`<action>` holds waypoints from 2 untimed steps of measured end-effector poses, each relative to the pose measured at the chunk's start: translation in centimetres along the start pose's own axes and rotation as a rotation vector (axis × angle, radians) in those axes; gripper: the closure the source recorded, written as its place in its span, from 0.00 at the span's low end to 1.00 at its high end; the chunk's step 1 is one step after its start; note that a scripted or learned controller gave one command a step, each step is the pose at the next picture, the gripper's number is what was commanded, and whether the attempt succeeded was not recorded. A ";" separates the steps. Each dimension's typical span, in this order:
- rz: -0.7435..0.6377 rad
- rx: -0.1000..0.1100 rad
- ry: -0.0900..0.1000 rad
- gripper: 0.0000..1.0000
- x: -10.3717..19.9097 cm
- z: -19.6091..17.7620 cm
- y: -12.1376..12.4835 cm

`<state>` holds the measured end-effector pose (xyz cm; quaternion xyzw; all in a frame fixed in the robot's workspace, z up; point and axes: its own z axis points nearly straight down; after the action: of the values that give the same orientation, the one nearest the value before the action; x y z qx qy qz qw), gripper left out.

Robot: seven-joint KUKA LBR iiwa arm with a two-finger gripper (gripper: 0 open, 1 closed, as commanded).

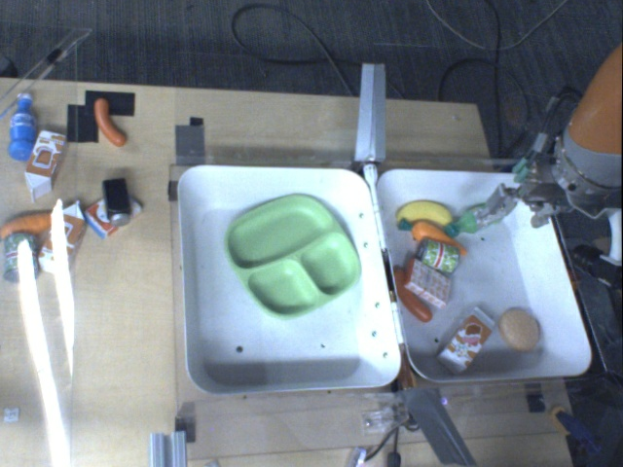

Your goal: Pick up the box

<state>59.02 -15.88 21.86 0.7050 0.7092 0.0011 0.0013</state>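
Box (465,341) btwn sausage (413,298) & round bun (520,329); fingers (498,205) state unclear, well apart.

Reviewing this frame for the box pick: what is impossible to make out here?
- Tool, camera view: small and blurred over the right bin; finger state unreadable.
- Arm: cut off by the right edge.
- Box: print too small to read.
- Patterned packet: blurred, covers part of the sausage.
- Items at the bench's left edge: cropped, washed out by a bright strip.
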 end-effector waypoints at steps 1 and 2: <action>-0.118 -0.005 -0.001 0.00 4.6 0.2 5.1; 0.056 0.000 0.001 0.00 6.8 8.1 0.4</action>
<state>59.46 -9.09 13.76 0.7245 0.6892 0.0012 0.0010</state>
